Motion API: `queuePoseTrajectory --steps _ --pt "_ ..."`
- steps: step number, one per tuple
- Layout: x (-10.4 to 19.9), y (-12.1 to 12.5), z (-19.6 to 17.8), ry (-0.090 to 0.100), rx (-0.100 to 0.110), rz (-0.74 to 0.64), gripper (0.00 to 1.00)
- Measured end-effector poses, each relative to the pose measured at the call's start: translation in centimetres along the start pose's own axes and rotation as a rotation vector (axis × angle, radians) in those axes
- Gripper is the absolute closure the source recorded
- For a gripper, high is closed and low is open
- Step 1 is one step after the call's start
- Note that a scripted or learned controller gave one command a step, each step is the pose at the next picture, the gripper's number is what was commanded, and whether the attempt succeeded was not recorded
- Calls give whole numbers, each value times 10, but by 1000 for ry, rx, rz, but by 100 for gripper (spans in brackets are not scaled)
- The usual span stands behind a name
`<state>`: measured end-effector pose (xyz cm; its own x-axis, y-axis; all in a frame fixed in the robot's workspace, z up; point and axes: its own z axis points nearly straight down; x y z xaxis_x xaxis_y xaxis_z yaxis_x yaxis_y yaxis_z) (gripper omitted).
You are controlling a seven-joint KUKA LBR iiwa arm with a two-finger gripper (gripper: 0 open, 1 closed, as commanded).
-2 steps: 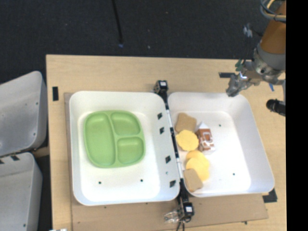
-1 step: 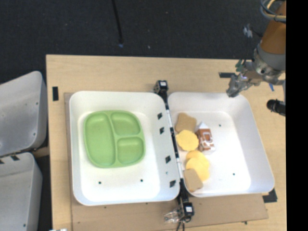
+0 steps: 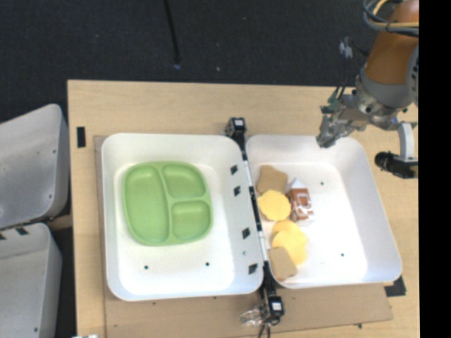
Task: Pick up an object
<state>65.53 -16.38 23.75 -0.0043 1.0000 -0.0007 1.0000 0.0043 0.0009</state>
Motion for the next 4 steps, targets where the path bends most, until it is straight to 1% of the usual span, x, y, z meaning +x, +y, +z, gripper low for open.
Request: queuePoseTrajectory --steps 1,2,3,4 --pt "39 -18 -8 1 -1 -1 100" --pt "82 -50 -10 1 1 0 100" --pt "127 -70 -20 2 0 -2 100" --pt "170 -88 -7 1 3 -1 100"
